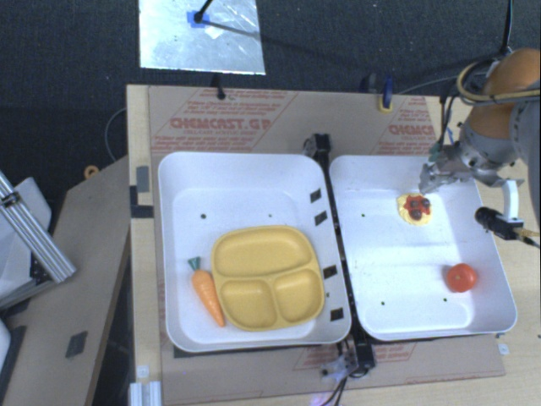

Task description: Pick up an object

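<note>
In the right bin [397,311] lie a small yellow piece with red and dark toppings [415,209] near the back and a red tomato [461,277] at the right side. My gripper [428,182] hangs just above and behind the yellow piece, at the bin's back right. In the left bin [182,227] an orange carrot [205,294] lies beside a yellow divided plate [265,276].
The arm's grey wrist and orange band [507,83] come in over the right bin's far right corner. A black divider strip [331,227] runs between the bins. A shiny metal sheet [201,24] lies beyond the bench at the back.
</note>
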